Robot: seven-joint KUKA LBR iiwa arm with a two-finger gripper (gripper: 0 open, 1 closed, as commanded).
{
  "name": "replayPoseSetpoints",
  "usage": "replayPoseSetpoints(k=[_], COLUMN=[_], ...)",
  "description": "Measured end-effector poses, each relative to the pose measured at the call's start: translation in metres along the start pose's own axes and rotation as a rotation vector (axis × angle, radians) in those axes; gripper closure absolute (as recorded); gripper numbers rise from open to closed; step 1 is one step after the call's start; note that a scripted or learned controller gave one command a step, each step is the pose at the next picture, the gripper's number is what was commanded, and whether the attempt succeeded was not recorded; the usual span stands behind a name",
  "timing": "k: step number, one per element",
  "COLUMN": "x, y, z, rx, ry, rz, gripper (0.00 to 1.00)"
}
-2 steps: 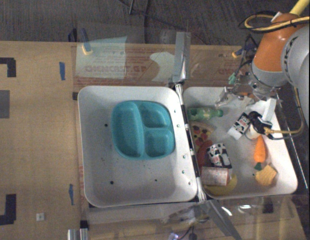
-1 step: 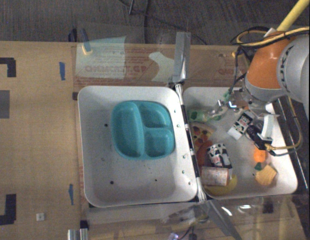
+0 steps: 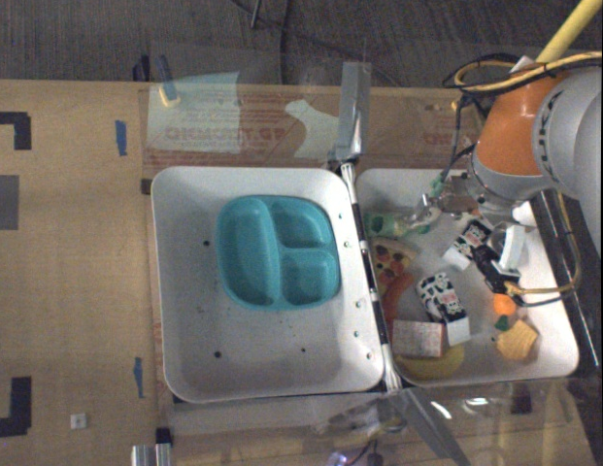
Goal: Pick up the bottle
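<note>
Teal tray [image 3: 278, 251] in left bin [image 3: 184, 338]

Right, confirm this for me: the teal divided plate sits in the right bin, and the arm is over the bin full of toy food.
Wrong bin. The camera view shows the teal divided plate in the left bin. The arm is indeed over the right bin, where the toy food lies.

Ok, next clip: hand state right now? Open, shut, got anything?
Hand: over the far side of the right bin, near a green item; whether it is open, shut or holding anything cannot be told.
</note>
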State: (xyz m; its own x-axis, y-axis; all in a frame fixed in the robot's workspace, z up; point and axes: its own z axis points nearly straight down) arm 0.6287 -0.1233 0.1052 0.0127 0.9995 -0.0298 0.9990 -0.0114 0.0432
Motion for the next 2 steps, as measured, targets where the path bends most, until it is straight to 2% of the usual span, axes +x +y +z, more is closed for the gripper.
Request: replayPoseSetpoints(k=[1, 2], x=[-0.016, -0.007], y=[0.041, 0.007], z=[0.020, 0.017], rx=[0.036, 0.037], ry=[0.023, 0.023], rz=[0.152, 0.267], gripper=[0.00, 0.00])
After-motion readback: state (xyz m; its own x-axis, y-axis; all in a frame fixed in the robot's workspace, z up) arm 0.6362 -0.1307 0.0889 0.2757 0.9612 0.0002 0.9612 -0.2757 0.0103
